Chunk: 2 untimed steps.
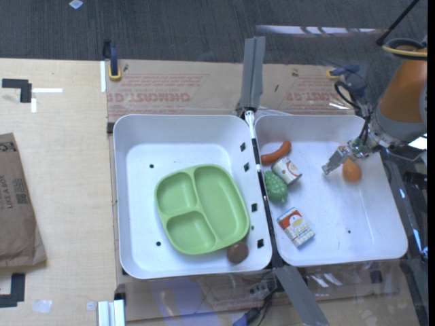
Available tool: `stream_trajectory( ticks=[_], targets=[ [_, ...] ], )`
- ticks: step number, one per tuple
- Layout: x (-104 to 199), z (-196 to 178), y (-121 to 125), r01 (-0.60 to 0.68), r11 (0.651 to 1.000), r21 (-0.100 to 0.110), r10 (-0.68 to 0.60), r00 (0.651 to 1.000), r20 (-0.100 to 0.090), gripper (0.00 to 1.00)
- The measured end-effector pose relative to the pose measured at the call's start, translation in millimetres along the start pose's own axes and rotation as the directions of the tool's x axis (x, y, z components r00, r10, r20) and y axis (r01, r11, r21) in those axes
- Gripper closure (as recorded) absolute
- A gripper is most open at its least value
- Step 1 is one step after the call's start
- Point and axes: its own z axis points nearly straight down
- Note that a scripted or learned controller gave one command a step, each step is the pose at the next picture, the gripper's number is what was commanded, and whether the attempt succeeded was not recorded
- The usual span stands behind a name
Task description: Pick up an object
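I see the hand [338, 160] low in the right bin [380, 246]; cannot tell its grip; orange ball [351, 172] lies just beside it; sausage [275, 151] well apart.

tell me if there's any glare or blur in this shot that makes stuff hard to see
Camera view: even, soft lighting; the green tray and both bins read sharply. Bright glare sits by the arm at the right edge; the gripper looks small and slightly soft beside the orange object.
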Motion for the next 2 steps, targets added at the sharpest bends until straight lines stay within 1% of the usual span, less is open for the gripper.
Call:
stream_trajectory(
  ticks=[1,2],
  targets=[
    [3,0,-7,0.165,0.986,0.000,-0.165,0.986,0.002,0.00],
    [2,-11,-6,0.165,0.986,-0.003,-0.165,0.986,0.006,1.00]
  ],
)
